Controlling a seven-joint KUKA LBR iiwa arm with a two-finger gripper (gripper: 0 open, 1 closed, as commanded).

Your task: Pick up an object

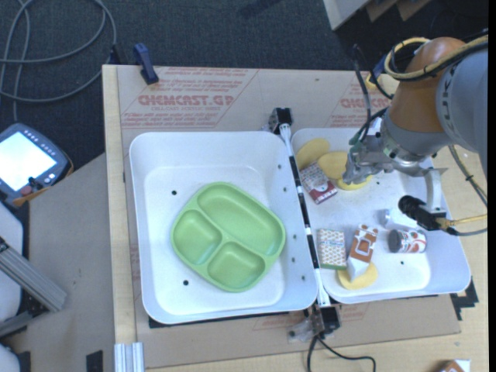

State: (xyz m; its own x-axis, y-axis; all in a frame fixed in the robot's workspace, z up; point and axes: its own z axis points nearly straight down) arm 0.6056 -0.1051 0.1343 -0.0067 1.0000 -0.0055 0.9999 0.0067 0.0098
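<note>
Dark carpet with loose cables runs round a cardboard-topped bench, and two white bins sit side by side on it. Left bin takes up the middle of the frame and has a green divided plate lying flat in it, three compartments, tilted a bit on the diagonal. Right bin is where the small stuff is: a couple of yellow discs near its upper left corner, a red and white packet just below them against the divider, a patterned card lower down, an orange and white carton beside it resting over another yellow piece, and a little can on its side toward the right. The arm comes in from the upper right, orange band showing, and the gripper is down in the upper part of the right bin, right on top of a yellow disc that pokes out to its left. Honestly can't tell from this angle how the gripper is set or whether it's got hold of that disc, the wrist blocks it. Bottom line, nothing is visibly lifted, everything looks to be lying on the bin floor. A blue clamp sits at the bench's upper left and a screen glows at the far left edge.
</note>
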